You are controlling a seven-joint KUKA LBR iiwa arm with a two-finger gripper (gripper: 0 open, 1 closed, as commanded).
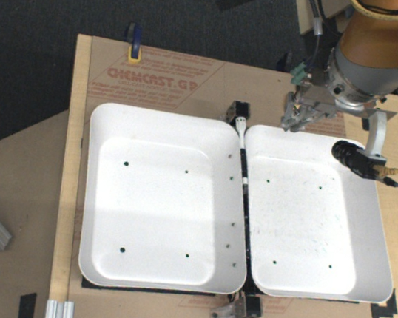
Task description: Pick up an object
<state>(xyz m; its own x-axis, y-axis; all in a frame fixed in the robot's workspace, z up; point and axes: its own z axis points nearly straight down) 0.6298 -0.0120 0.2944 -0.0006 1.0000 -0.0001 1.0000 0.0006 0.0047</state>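
Brown cardboard-covered bench [159, 81] carries two white bins, clamped edge to edge to stay put. Pincer [295, 121] hangs above far rim of right bin [366, 241]; left bin [103, 199] sits below and left of pincer. Pincer state: cannot tell. Object to pick: none discernible in either bin, location undetermined.
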